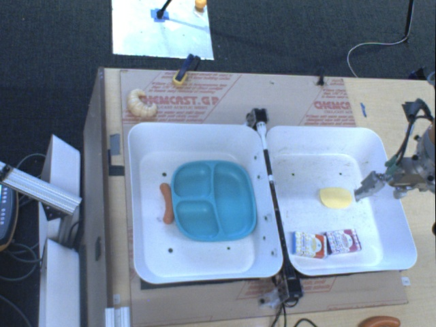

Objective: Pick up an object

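Two small cartons lie side by side at the front of the right bin [392, 244]: the orange and white carton [309, 244] on the left and the dark red carton [344, 240] just beside it on the right, touching or almost touching. Behind them, near the middle of this bin, a flat yellow piece [336, 198] lies on the white floor.

From the right edge the arm reaches in, and the jaws [363, 187] hang just beside the yellow piece, at its right side. Their tip is very close to the piece, but it is not possible to tell if they touch it, or how far open they are. Nothing is seen between them.

Inside the left bin [146, 251] a blue divided plate [214, 200] lies with four compartments, and an orange sausage [167, 204] lies just beside its left rim. On the surface behind the left bin a pale, curled ridged object [142, 103] rests on the cardboard, and a yellow and black tool [185, 70] lies near it.
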Robot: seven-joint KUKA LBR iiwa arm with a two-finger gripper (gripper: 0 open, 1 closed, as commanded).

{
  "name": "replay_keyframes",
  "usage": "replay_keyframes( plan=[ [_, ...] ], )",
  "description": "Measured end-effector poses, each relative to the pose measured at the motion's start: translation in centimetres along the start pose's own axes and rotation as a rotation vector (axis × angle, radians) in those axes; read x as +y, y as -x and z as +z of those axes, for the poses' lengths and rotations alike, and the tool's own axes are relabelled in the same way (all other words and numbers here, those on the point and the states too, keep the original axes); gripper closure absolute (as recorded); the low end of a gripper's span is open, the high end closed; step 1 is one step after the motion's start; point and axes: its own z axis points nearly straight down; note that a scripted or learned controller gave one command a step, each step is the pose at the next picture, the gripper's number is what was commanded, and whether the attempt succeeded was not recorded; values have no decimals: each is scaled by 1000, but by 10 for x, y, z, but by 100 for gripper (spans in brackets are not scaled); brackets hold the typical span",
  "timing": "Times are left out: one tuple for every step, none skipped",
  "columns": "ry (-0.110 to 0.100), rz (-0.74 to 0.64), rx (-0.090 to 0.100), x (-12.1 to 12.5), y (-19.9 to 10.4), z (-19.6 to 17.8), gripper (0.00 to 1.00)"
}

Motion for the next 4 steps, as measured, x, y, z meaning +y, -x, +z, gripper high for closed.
replay_keyframes(
  plan=[
    [-3, -1, 1, 50, 1, 79, 0],
    [-2, 0, 1, 71, -20, 150, 0],
    [0, 2, 0, 72, -12, 145, 0],
    [1, 0, 1, 77, -13, 132, 0]
  ],
)
